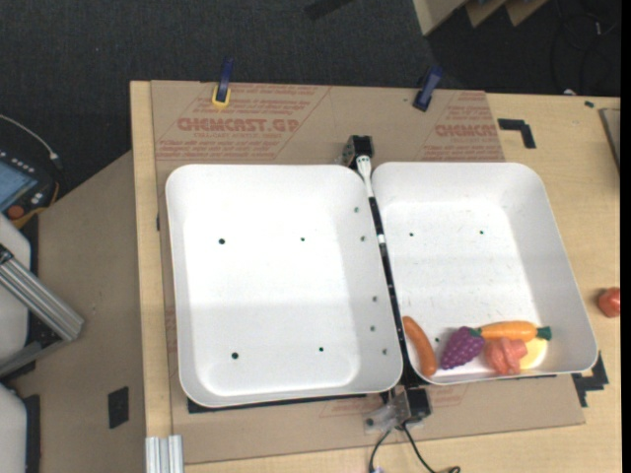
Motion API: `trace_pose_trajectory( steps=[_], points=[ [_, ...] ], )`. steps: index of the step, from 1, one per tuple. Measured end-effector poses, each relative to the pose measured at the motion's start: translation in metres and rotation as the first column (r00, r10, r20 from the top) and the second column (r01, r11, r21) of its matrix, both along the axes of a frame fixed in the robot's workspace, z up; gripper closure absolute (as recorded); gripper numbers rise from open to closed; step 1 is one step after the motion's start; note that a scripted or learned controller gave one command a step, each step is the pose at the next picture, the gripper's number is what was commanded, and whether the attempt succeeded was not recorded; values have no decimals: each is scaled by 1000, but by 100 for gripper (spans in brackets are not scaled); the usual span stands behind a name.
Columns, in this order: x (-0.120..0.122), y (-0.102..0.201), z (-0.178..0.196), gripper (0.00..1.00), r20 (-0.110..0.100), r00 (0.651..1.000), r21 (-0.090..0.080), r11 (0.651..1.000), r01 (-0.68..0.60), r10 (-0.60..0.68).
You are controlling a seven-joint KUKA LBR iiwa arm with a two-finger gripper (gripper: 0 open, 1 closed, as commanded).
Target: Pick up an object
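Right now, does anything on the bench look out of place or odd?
One thing stands out: a small orange-red object lies on the brown bench outside the right white bin, near the picture's right edge. The other toy foods, an orange sausage, purple grapes and an orange carrot, crowd the right bin's near corner.

The light is bright and even, and the two white bins shine the most, above all the far half of the left bin (266, 264), while a soft grey shadow lies over its near half. The floor (148, 18) at the far side looks very dark. The picture is a bit soft and grainy, so the small toys (483, 345) in the right bin (473, 215) look fuzzy at their edges.
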State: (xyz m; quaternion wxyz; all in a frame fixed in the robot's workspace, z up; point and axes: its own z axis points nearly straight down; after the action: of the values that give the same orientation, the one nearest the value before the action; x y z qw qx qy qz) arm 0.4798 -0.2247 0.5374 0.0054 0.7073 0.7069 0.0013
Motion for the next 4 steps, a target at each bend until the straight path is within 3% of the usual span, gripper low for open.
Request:
trace_pose_trajectory(
  steps=[1,2,4],
  points=[
    [1,1,9,100,1,1000,-2,1000,-1,1],
    [0,1,-2,100,-11,1000,5,1000,-1,1],
    [0,1,-2,100,-10,1000,5,1000,-1,1]
  ],
)
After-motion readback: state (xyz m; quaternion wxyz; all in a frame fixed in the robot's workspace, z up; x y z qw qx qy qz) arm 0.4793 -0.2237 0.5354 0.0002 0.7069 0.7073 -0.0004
